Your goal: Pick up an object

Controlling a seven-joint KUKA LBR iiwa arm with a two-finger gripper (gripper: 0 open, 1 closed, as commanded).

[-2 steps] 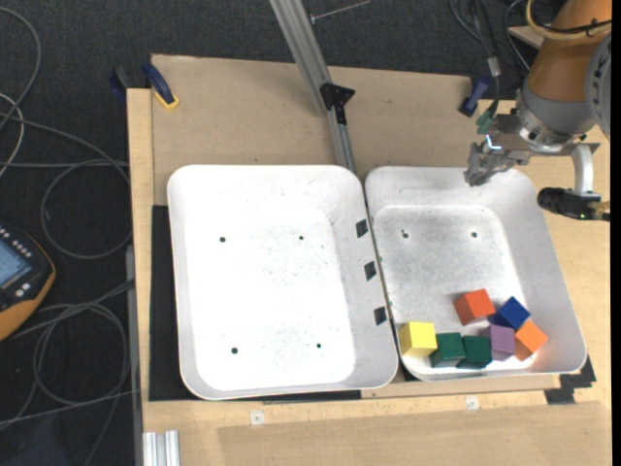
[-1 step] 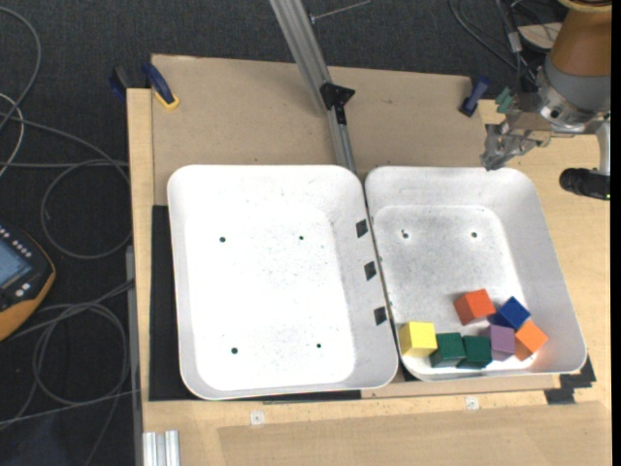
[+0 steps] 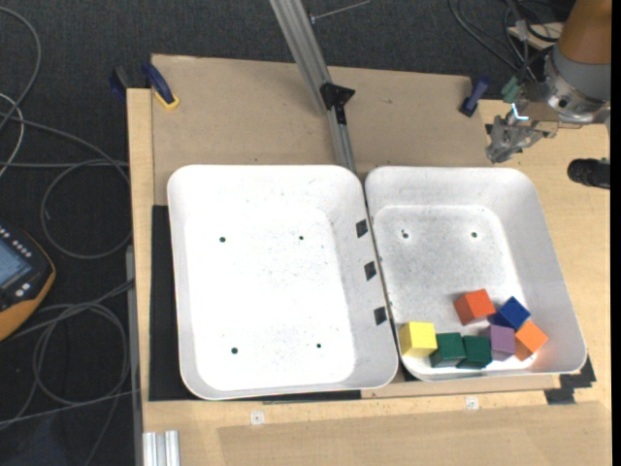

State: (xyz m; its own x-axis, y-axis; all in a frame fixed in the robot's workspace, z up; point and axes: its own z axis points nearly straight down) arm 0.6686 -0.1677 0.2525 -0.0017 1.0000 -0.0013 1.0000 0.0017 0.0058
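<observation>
The blocks [image 3: 475, 333] lie clustered in the near corner of the right bin [image 3: 543, 221]. The end effector [image 3: 506, 142] hangs beyond that bin's far edge, well apart from them; its grip cannot be told.

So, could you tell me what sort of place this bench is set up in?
Most likely a robotics lab test bench. Two white bins sit on a plywood board held by blue clamps, coloured blocks lie in the right bin, loose cables trail over dark carpet, and the gripper hangs above the board.
</observation>
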